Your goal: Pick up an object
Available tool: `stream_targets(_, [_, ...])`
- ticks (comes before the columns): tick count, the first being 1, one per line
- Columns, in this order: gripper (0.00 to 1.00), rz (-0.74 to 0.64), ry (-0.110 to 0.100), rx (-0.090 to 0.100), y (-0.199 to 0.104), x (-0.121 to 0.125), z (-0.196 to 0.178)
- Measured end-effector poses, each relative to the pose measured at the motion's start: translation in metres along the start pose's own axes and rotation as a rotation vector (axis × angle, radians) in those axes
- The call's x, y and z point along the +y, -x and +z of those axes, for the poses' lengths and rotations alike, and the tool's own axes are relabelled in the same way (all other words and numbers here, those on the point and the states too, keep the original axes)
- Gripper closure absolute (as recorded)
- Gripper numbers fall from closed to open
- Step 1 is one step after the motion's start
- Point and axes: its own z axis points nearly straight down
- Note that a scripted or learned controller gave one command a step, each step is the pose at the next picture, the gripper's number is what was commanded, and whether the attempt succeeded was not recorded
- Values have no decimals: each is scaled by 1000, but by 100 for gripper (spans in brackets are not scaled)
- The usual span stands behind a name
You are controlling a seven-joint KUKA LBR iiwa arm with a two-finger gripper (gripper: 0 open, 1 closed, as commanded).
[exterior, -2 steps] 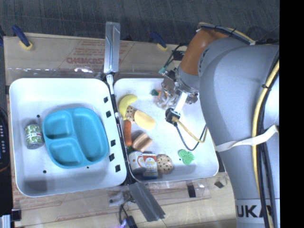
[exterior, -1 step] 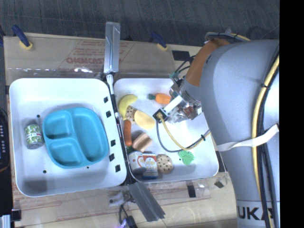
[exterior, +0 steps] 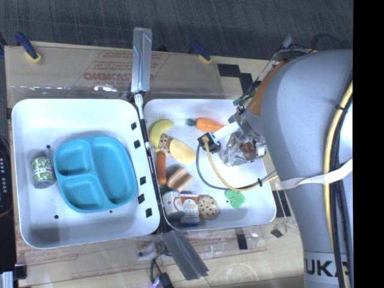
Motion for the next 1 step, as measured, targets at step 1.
stream_targets(1, [100, 1, 2, 2, 65, -10, 0])
